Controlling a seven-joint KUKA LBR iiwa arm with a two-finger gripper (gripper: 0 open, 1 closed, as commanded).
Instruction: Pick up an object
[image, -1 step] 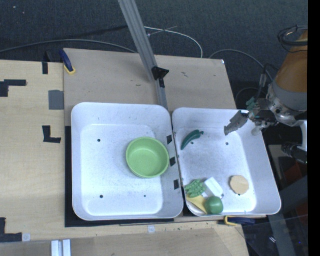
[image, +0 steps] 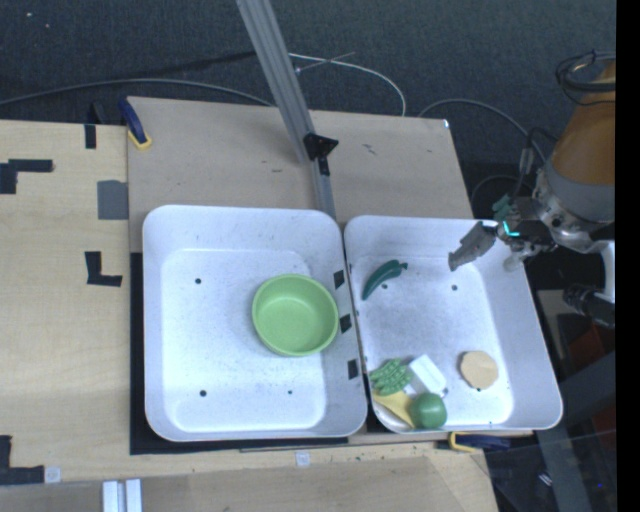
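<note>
Lying near the far-left corner of the right bin (image: 520, 330), close to the wall shared with the left bin (image: 170, 330), the green pepper-like object (image: 382, 277) has its long axis on a diagonal: the thinner tip points toward the bin's far edge and to the right, the thicker end toward the shared wall and nearer the front. It curves slightly and rests flat on the speckled floor, touching nothing else. The gripper (image: 470, 248) hangs over the far-right part of the same bin, well apart from the pepper; one grey finger shows as a slanted wedge pointing down and left, nothing sits between the fingers, and whether they are spread or closed cannot be told from this angle. Behind it the wrist is a blur of metal with a small teal light, and the arm's orange band (image: 585, 140) is cut by the view's right edge. Along the front edge of the right bin a cluster gathers: a leafy green piece (image: 390, 376), a white block (image: 428, 374), a green ball (image: 428, 410) and a yellow piece (image: 394, 406) beneath them (its shape is mostly hidden), with a tan round object (image: 479, 369) just to the right, apart from the rest. The left bin holds a green bowl (image: 294, 315), upright, near its middle.
</note>
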